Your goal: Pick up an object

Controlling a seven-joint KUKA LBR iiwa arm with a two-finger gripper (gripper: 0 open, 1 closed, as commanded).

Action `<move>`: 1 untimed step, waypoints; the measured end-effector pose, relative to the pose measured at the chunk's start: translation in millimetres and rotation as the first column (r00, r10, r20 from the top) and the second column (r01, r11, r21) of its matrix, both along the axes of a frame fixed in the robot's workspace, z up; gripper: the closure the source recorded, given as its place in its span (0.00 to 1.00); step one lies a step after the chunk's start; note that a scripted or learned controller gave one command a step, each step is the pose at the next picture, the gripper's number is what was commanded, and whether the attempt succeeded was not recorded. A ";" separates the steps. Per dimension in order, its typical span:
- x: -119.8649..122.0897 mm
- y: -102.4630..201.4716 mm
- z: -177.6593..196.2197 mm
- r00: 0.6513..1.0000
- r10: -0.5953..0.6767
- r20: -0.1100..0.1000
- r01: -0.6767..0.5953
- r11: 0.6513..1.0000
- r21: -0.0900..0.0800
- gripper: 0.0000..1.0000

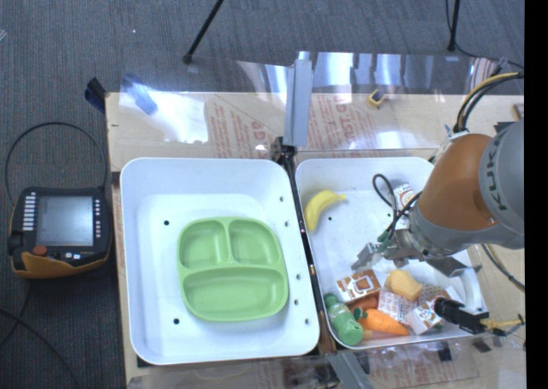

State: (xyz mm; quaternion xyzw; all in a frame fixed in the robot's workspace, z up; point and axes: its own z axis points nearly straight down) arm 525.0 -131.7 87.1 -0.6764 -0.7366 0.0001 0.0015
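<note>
While the two-finger gripper [374, 253] hung open w/ nothing held, approach step was underway; small brown carton [358, 285] sat at its 7 o'clock, needing descent.

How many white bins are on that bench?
2, side by side. The left bin holds a green divided plate; the right bin holds a banana and other toy food, with the arm reaching into it.

Left bin [154, 199] holds a green divided plate [232, 268]. In the right bin [342, 175], a banana [321, 206] lies at 10 o'clock; carton [359, 285], cheese wedge [404, 285], carrot [385, 323] and green bottle [344, 320] crowd 6 o'clock. The gripper [378, 251] hangs just above them
</note>
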 end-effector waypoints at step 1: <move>-46.8 16.5 1.4 1.000 -0.019 0.005 0.019 1.000 -0.001 0.00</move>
